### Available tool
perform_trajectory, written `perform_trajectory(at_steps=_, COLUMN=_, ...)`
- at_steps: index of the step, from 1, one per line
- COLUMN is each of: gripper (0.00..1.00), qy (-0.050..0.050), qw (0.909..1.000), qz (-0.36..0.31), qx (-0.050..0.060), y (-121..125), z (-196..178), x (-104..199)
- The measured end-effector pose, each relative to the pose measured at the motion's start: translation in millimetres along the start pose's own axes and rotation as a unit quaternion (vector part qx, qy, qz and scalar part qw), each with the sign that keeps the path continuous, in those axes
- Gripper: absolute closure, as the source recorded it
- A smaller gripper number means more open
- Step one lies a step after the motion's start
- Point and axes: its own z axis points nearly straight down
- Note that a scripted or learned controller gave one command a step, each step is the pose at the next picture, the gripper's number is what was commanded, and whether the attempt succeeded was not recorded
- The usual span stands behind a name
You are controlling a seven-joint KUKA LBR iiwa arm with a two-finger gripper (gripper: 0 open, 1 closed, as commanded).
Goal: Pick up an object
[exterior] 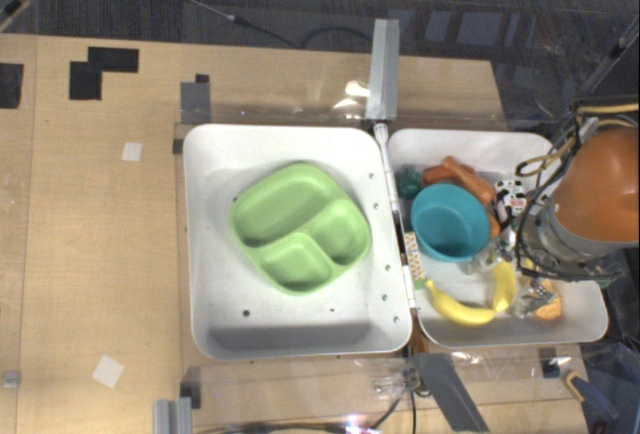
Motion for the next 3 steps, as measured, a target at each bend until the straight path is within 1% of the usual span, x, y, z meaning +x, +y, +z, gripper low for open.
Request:
perform_trajectory(at_steps=1, gripper=1.00, qy=-0.007, qw=1.0000, qz=-0.001, qx=0.006, y=-2.4, z=-13.9, x=-5.8)
perform_trajectory(at_steps=2, gripper=1.00, qy=0.001, qw=0.9956, qz=0.094, qx=0.001, y=10.0, z=-136.0, x=-33.7)
perform_trajectory(at_steps=3, gripper=1.00, qy=0.004, qw=0.9989, qz=0.047, qx=-0.006, y=11.9, z=-65.1, x=-74.6)
